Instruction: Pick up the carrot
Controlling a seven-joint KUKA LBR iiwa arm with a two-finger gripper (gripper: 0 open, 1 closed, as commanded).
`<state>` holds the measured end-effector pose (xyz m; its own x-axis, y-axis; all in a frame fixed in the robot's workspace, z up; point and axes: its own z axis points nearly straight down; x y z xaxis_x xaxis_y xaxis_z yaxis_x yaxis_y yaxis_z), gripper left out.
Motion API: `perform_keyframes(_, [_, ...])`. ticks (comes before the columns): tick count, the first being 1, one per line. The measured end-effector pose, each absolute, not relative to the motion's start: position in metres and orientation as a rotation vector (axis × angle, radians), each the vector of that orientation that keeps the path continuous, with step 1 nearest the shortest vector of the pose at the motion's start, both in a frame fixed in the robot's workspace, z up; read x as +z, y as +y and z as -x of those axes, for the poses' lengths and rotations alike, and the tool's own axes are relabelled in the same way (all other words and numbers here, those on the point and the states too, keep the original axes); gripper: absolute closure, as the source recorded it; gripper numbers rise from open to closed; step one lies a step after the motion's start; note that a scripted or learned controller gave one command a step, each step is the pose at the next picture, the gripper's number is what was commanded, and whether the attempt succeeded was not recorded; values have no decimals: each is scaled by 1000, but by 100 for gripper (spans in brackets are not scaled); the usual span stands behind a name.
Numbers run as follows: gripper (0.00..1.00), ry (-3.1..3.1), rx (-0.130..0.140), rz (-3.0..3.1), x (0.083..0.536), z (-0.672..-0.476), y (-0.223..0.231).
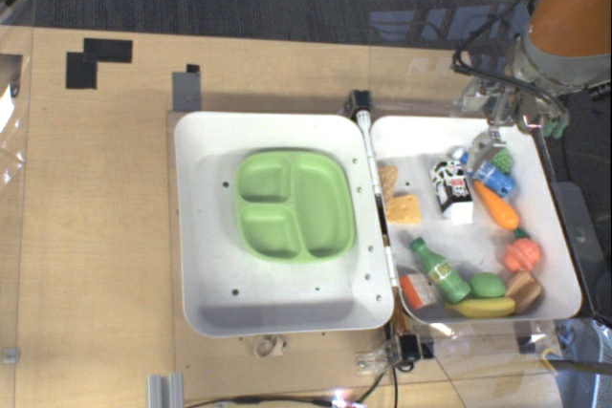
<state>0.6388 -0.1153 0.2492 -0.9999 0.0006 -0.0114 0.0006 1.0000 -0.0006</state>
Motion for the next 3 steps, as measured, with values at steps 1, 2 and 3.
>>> perform_keyframes(1, [0,3136,-2,112,159,-610,-179])
perform_keyframes(2, [0,3124,-5,72,89,-604,-206])
perform_keyframes(3, [0,3074,-8,571,90,-618,-205])
